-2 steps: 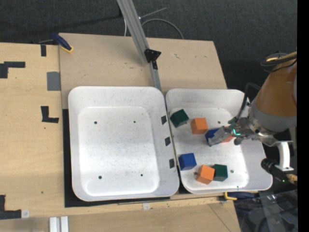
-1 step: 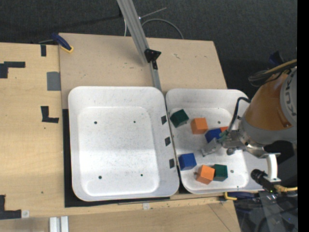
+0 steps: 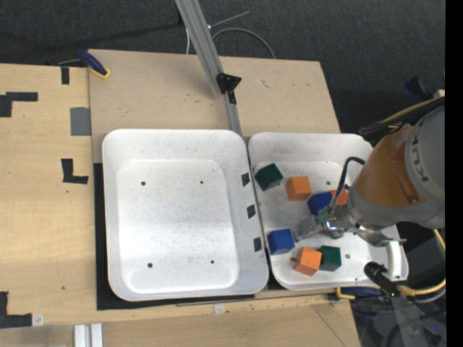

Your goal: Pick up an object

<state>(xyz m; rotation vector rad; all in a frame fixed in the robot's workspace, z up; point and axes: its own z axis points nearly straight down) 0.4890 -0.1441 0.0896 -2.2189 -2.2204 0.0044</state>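
Observation:
The right bin (image 3: 289, 144) holds several small blocks. A dark green block (image 3: 269, 176) lies at its upper left, with an orange block (image 3: 298, 188) beside it. A blue block (image 3: 318, 203) sits in the middle, partly under the wrist. Lower down are another blue block (image 3: 281, 241), an orange block (image 3: 309, 259) and a green block (image 3: 330, 257). My gripper (image 3: 323, 223) reaches in from the right and is low over the middle of this bin, just below the middle blue block. The arm hides part of the bin's right side.
The left bin (image 3: 173, 215) stands beside the right one on the wooden bench. A metal camera pole (image 3: 205, 38) runs from the top down to the bins' shared corner. Cables and the arm's grey and orange body (image 3: 394, 179) crowd the right edge.

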